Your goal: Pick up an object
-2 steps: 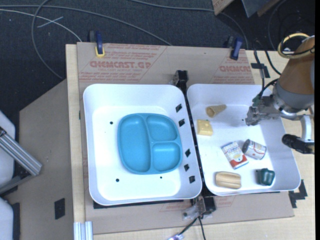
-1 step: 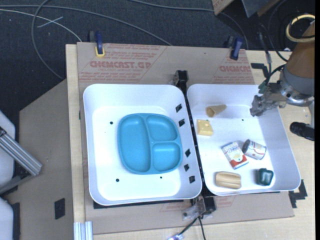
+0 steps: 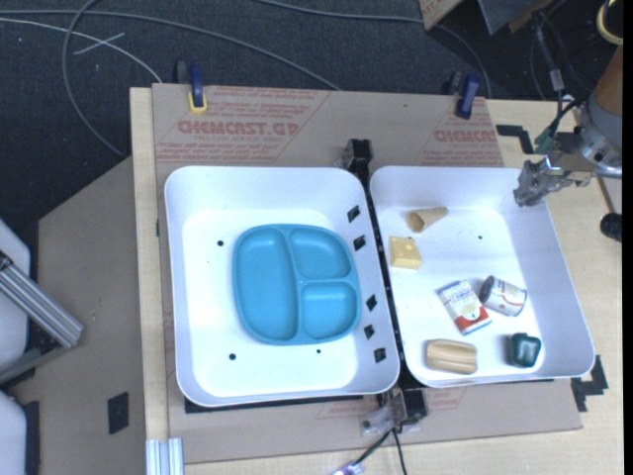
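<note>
while the gripper (image 3: pixel 531 188) hangs at the upper right over the right bin's (image 3: pixel 554 265) rim, i cannot tell its state; a blue divided plate (image 3: pixel 295 283) fills the left bin (image 3: pixel 198 265).

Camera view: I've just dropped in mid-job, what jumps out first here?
The big blue three-compartment plastic plate lies alone in the left white bin. The right white bin holds scattered small items: a tan cone, a pale yellow block, a red-and-white carton, a small can, a tan bread roll and a dark green piece. The gripper hovers at that bin's upper right corner.
</note>
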Available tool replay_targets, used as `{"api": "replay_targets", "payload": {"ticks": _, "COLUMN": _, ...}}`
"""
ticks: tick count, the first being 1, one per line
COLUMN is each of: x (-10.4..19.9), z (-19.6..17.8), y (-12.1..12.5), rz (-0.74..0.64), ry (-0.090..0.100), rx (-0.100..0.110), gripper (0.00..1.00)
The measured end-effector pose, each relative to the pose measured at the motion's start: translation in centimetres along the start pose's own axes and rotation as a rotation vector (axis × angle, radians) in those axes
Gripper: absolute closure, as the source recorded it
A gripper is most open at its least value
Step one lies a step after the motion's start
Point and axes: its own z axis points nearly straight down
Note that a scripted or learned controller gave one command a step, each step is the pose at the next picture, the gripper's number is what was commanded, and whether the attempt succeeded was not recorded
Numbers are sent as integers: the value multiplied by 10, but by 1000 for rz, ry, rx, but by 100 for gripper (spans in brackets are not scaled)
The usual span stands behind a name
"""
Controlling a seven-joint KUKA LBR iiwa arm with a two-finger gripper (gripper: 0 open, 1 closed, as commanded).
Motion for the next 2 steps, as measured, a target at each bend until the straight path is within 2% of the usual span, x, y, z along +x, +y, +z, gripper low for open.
{"api": "replay_targets", "payload": {"ticks": 1, "x": 0, "z": -55, "y": 2, "rz": 0, "ry": 0, "rx": 0, "gripper": 100}}
{"api": "replay_targets", "payload": {"ticks": 2, "x": 39, "z": -44, "y": -19, "rz": -2, "ry": 4, "rx": 11, "gripper": 100}}
